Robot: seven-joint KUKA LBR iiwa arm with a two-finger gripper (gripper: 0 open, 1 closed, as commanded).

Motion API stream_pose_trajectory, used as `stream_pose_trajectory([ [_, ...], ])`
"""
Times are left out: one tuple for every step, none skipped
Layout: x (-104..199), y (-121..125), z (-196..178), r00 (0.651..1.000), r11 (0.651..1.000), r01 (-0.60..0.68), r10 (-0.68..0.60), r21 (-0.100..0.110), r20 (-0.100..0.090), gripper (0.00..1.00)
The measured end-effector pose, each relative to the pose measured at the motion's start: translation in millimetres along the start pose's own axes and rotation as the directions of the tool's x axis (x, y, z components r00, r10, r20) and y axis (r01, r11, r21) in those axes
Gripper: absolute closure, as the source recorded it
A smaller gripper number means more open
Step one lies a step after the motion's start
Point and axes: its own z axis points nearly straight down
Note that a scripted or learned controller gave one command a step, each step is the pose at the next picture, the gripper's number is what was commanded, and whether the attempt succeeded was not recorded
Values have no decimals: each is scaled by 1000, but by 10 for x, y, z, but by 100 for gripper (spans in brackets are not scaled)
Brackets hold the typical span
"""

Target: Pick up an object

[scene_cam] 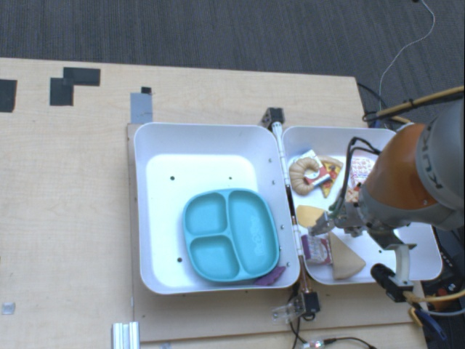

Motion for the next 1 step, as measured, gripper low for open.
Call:
stream_pose_trajectory([
  [6,16,-105,1000,1000,4,-4,-3,-1,100],
])
